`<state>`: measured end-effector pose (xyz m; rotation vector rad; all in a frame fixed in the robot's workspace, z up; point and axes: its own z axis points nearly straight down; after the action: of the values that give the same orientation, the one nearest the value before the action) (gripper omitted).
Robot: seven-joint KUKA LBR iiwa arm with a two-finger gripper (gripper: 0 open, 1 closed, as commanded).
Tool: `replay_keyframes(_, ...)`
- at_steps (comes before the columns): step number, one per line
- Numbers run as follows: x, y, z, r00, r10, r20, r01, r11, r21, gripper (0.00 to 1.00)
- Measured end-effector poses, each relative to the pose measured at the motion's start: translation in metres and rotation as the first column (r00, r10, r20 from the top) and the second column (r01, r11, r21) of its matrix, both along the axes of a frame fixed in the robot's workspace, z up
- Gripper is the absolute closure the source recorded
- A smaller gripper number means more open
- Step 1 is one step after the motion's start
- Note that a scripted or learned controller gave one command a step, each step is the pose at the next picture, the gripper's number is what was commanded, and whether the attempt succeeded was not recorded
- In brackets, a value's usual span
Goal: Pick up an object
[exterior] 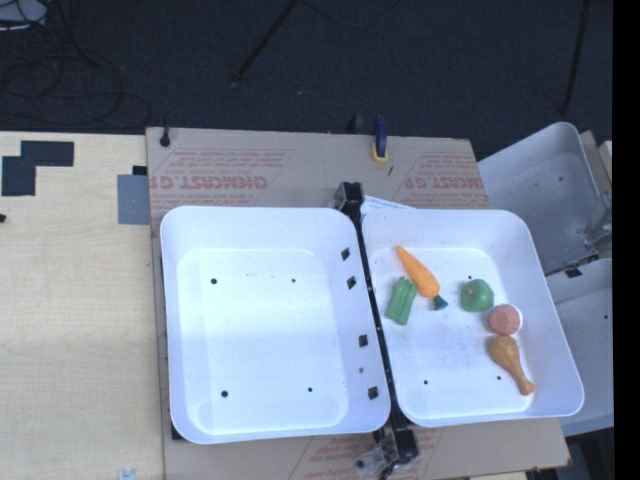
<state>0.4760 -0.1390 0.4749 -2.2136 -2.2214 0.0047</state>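
The pale wooden table [70,308] spreads across the left of the scene, and a brown cardboard sheet [300,173] printed with red lettering lies on it under two shallow white plastic bins set side by side. The left white bin [190,258] takes the larger share of the sheet, its floor bare but for small dark holes. The right white bin [540,268] touches it along a row of black clips [362,340] at the shared rim, and it carries all the loose things. A grey metal plate [545,173] stands tilted at the far right, beyond the right bin. Inside that bin, a tan toy drumstick [510,361] lies near the right wall, its narrow end pointing to the near right. An orange toy carrot [419,273] lies slanted in the far-left part of the bin, its dark green tip toward the near side. A green oblong toy vegetable [401,300] rests just beside the carrot on its left, close to the shared rim. A round green toy fruit [477,294] sits right of the carrot, and a small pink round toy [505,319] lies just beside it, between it and the drumstick. A blue and yellow clamp [380,138] grips the sheet's far edge. The state of the tool cannot be told here.
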Motion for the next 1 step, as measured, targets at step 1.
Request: replay_keyframes(1, 0.0004, 0.0589, 0.0662, 1.0, 0.003, 0.01, -0.003, 1.0, -0.002, 1.0)
